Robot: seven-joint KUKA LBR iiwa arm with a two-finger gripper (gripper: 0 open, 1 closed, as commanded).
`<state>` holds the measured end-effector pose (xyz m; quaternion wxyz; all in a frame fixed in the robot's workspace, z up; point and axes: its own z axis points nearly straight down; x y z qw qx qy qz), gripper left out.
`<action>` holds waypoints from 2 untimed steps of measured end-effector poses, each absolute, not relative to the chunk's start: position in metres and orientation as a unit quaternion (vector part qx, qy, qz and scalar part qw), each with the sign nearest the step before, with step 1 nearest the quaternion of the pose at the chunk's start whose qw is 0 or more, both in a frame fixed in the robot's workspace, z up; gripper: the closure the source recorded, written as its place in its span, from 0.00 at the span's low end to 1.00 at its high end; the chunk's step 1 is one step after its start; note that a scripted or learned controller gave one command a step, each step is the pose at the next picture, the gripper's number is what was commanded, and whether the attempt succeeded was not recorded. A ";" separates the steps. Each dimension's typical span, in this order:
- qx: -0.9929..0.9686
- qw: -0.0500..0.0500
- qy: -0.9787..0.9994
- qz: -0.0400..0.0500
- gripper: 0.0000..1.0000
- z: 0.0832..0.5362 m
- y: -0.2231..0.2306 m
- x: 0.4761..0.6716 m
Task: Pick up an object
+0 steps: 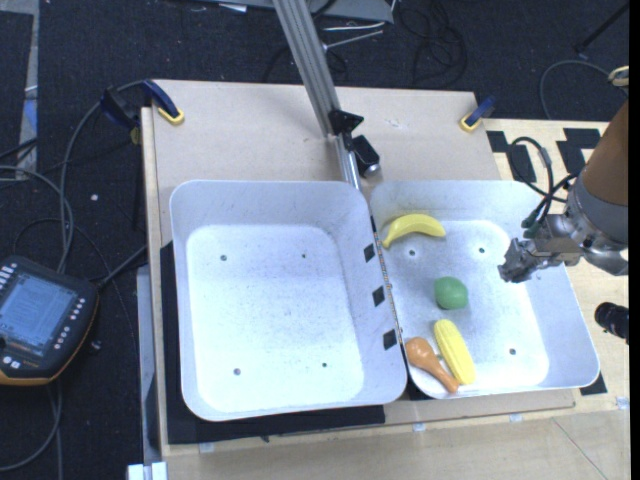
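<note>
Looking down on a wooden bench [300, 128] bearing two shallow white bins. Left bin [270, 308] bare of objects; right bin [505, 313] carrying all four.

Reaching in from the right edge: the grey arm [600, 213], wrist over the right bin's far-right side. Gripper [520, 260] low over that side, nothing seen in its grasp. Open or closed: cannot tell from this angle.

Spread to the left of the gripper, along the bin's inner half:
- yellow banana [413, 228] near the top-left corner, long axis roughly left-right, curve arching upward
- yellow corn cob [454, 351] at the lower edge, long axis running from upper left to lower right
- orange piece [430, 360] touching the corn's left side, lying almost parallel to it
- green ball [451, 293] between banana and corn, apart from both

Probably nearest of the four: the green ball, down and to the left of the gripper across open bin floor. Likely the easiest target too, being round, with no axis to line up with and no neighbour touching it. Corn and orange piece crowded together, so harder to separate cleanly.
</note>
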<state>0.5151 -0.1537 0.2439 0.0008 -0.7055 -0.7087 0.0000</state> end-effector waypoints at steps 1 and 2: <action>-0.705 0.000 -0.709 -0.001 1.00 0.248 -0.100 0.520; -0.706 0.001 -0.709 0.000 1.00 0.235 -0.047 0.518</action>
